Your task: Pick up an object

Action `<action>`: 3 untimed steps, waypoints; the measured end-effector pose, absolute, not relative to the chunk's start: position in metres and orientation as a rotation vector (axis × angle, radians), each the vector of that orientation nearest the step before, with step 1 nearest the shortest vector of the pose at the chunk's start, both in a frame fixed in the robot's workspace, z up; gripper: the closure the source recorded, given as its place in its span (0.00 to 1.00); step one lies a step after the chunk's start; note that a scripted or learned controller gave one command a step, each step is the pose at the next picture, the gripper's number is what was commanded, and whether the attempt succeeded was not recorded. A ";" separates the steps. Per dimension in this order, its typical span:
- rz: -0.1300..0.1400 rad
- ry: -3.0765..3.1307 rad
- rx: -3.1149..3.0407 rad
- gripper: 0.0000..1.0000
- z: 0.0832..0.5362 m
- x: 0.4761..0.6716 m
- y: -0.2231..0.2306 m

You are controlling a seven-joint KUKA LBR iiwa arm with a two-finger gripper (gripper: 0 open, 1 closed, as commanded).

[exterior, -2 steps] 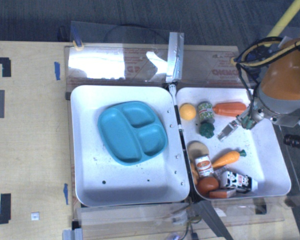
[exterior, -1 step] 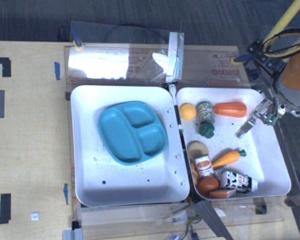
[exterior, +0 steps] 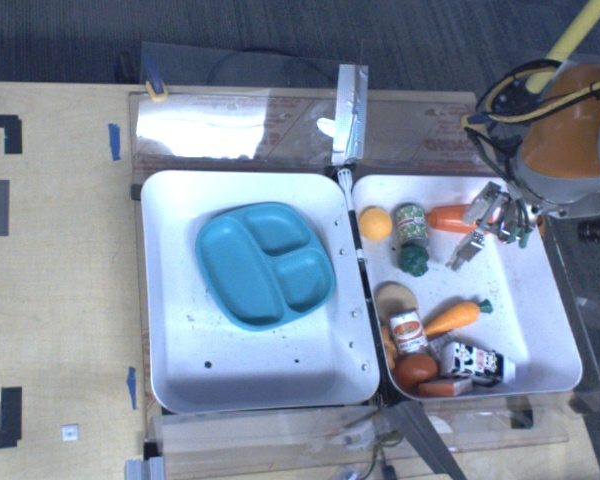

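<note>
The gripper [exterior: 477, 236] hangs over the right bin [exterior: 550, 298] near its far right corner, its two metal fingers [exterior: 467, 251] spread apart with nothing between them, their tips pointing down and toward the bin's middle. Just beside the fingers, toward the far wall, lies an orange carrot [exterior: 446, 219], partly covered by the gripper body. Next along the far edge stands a small green-labelled can [exterior: 411, 223], with a dark green broccoli piece [exterior: 414, 259] touching its near side and a yellow-orange round fruit [exterior: 375, 224] close to the bin's left wall. Nearer the middle lies a second carrot [exterior: 455, 317], tilted, with its green top pointing toward the right wall. Along the left wall sits a tan oval piece [exterior: 394, 296], and against its near side a small white-and-red can [exterior: 408, 332]. In the near left corner rest a reddish-brown round fruit [exterior: 416, 369], a red sausage-shaped piece [exterior: 438, 389] and a black-and-white patterned carton [exterior: 475, 363], all touching or just beside one another. The left bin [exterior: 180, 368] carries a blue divided plate [exterior: 266, 263] at its centre. Above the wrist, the arm's orange band [exterior: 567, 138] and looped black cables [exterior: 500, 108] overhang the right bin's far right corner. A clear plastic sheet [exterior: 230, 123] lies beyond the left bin's far edge.
</note>
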State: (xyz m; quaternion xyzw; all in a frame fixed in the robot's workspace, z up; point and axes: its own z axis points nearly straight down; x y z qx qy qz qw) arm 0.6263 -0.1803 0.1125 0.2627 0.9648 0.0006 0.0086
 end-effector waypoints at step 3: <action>0.000 3.051 0.730 0.00 0.087 0.646 -0.223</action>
